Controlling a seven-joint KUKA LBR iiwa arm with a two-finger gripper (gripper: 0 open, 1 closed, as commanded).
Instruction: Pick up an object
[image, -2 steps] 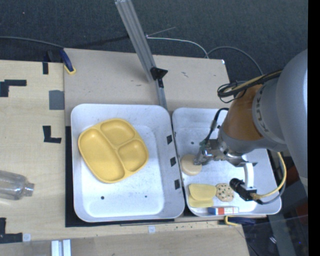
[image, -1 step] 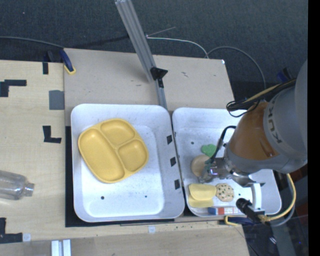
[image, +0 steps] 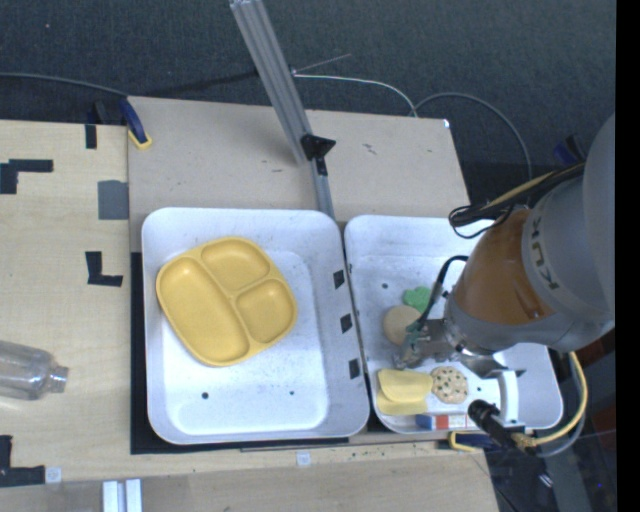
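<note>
My arm (image: 545, 270) enters from the right and hangs over the right bin (image: 365, 300), covering most of its right half. My gripper (image: 418, 345) points down into that bin; its tip lies in shadow among the objects, and I cannot tell how wide it stands or whether it has hold of anything.

Objects in the right bin:
1. A round tan object (image: 400, 322) sits just beside the gripper tip, on its left.
2. A small green object (image: 417, 297) lies just above the tan one, near the bin's middle.
3. A pale yellow block (image: 400, 390) lies along the near wall, below the gripper.
4. A cookie with dark chips (image: 449, 384) rests just right of the yellow block.

The left bin (image: 170, 400) holds a yellow divided tray (image: 226, 299) with three compartments, set at a tilt in its upper half.

A clear plastic bottle (image: 28, 372) lies on the bench (image: 60, 250), well apart from both bins, at the left edge.
</note>
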